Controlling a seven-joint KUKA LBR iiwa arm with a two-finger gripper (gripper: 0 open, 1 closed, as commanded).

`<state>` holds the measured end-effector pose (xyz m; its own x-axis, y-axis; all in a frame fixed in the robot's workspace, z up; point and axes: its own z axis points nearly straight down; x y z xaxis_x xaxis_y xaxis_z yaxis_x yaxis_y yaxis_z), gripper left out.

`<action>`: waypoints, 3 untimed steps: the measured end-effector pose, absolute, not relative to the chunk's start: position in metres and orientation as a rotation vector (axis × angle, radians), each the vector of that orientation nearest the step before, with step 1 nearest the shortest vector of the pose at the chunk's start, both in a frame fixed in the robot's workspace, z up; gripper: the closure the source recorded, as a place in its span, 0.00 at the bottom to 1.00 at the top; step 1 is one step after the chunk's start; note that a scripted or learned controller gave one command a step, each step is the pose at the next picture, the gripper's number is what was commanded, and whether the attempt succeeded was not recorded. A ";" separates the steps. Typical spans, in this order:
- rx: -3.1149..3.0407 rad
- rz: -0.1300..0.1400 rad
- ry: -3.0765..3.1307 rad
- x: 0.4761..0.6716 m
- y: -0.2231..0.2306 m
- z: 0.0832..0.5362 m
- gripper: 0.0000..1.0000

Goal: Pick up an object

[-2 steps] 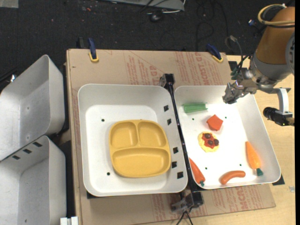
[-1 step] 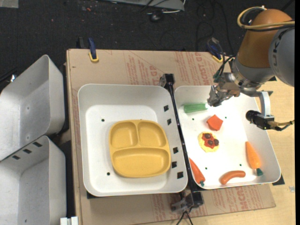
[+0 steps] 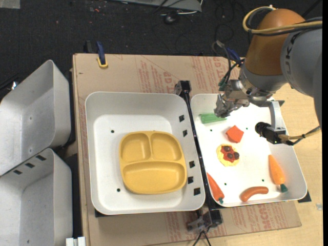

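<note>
The left bin (image 3: 97, 137) is holding a yellow divided tray (image 3: 152, 162). The right bin (image 3: 294, 160) is holding a green block (image 3: 208, 118), orange block (image 3: 235, 134), toy pizza (image 3: 228, 155), two carrots (image 3: 277, 171) and a sausage (image 3: 253, 192). The end effector (image 3: 224, 109) is hovering at the green block's right end, upper centre-right.

yellow divided plate (image 3: 152, 162), white bins (image 3: 136, 104), cardboard (image 3: 143, 70)

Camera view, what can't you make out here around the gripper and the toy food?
- Gripper: its own body and cables hide the fingers, so open or shut is unclear.
- Green piece: right end runs under the gripper; contact unclear.
- Pizza toy: toppings too small to identify.
- Carrot by the bin wall: lower tip hidden at the rim.
</note>
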<state>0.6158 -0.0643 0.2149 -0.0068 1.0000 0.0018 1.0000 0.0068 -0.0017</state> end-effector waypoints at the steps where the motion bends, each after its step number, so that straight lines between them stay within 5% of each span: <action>1: -2.210 0.002 -2.226 0.597 -0.013 0.207 1.00; 3: -2.210 0.002 -2.227 0.557 0.083 0.202 1.00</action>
<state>0.5568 0.0835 0.2021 -0.0080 1.0000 0.0019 1.0000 0.0080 -0.0041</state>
